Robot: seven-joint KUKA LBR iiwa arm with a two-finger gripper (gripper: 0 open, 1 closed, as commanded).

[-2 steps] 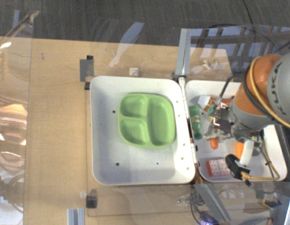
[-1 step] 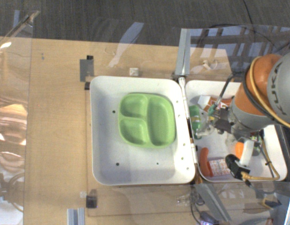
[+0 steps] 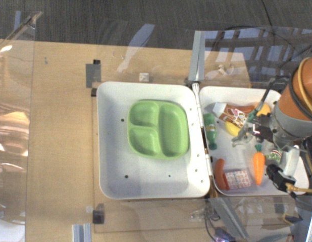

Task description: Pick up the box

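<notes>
A small flat box (image 3: 237, 178) with a red-and-white pattern lies near the front of the right bin (image 3: 224, 94). A second, carton-like box (image 3: 230, 115) with a brown and white label lies tilted toward the bin's back left. My gripper (image 3: 246, 131) hangs over the middle of the right bin, beside a yellow piece of fruit (image 3: 230, 129) and just in front of the carton. It is well behind the flat box. Nothing can be seen held in it.
The right bin also holds a green bottle (image 3: 210, 130), a carrot (image 3: 258, 168), a red sausage (image 3: 220, 174) and a yellow item (image 3: 265, 108). In the left bin (image 3: 110, 180) a green divided plate (image 3: 159, 129) lies. The arm's body (image 3: 297, 105) covers the bin's right side.
</notes>
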